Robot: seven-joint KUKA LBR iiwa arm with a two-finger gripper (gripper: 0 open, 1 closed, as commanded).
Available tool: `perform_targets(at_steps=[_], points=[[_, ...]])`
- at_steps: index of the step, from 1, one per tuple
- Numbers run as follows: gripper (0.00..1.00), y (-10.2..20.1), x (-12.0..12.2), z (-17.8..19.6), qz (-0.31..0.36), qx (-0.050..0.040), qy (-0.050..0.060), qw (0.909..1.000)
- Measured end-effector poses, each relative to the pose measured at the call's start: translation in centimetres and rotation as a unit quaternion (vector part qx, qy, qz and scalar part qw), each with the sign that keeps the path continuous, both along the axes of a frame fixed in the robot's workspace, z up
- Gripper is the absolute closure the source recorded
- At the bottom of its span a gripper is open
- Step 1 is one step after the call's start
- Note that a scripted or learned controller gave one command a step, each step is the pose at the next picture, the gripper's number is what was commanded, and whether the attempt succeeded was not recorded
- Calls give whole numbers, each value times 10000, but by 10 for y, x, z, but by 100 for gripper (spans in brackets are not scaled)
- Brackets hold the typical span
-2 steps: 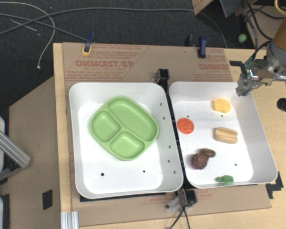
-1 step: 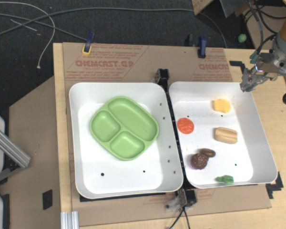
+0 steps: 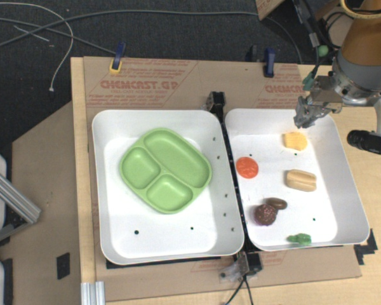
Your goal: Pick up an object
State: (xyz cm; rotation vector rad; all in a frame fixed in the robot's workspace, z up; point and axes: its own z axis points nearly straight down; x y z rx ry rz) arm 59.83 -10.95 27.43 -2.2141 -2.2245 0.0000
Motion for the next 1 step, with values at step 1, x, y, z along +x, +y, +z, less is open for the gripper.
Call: perform_targets(at_steps=[1], points=[[100, 51, -6, 1, -15, -6, -2, 10000]])
